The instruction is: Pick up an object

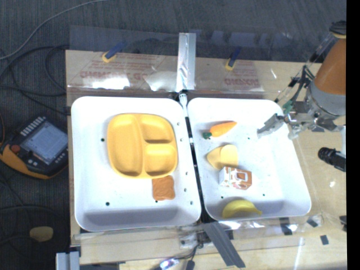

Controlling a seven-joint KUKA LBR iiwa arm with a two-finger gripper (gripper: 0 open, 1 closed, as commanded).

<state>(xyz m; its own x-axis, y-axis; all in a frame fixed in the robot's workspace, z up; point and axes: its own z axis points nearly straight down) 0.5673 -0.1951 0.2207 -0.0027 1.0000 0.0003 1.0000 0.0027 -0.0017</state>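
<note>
Grey gripper (283, 122) over the right bin's (292, 167) far edge — fingers spread, nothing between them — carrot (221, 129) well apart

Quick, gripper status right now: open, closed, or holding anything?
Gripper: above the right bin's upper-right corner; open or closed cannot be told, nothing visibly held.

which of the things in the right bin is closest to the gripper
The carrot, orange with a green tip, at the bin's far end; the gripper hangs just right of it.
</note>
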